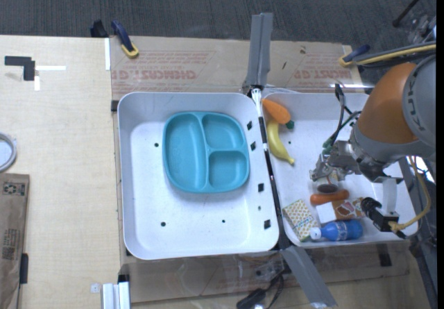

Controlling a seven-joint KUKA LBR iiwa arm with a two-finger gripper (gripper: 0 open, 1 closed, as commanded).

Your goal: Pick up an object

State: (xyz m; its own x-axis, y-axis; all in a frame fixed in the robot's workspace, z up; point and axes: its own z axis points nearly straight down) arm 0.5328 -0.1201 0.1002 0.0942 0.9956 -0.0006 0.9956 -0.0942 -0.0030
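A pale wooden bench (62, 162) stands before dark carpet, with a strip of brown cardboard along the far edge of the two white bins. The left bin (139, 231) carries a teal divided plate (206, 152) lying a little toward its far side, nearer its right wall than its left.

The right bin (305, 110) holds the loose things. A carrot (277, 111) sits in its far left corner, and a banana (279, 144) lies just beside it, running along the left wall. Along the near edge lie a patterned packet (300, 217), a blue bottle (338, 231) and a white-and-orange box (338, 210), packed close (some of them touching). A small orange-red sausage-shaped item (329, 197) lies just above that cluster, near the bin's middle.

The grey arm with its orange band (388, 110) reaches in from the right, and the gripper (327, 169) hangs low over the right bin's middle, directly above the sausage-shaped item. Whether it is spread or pressed together cannot be told from this angle, nor whether it touches anything.
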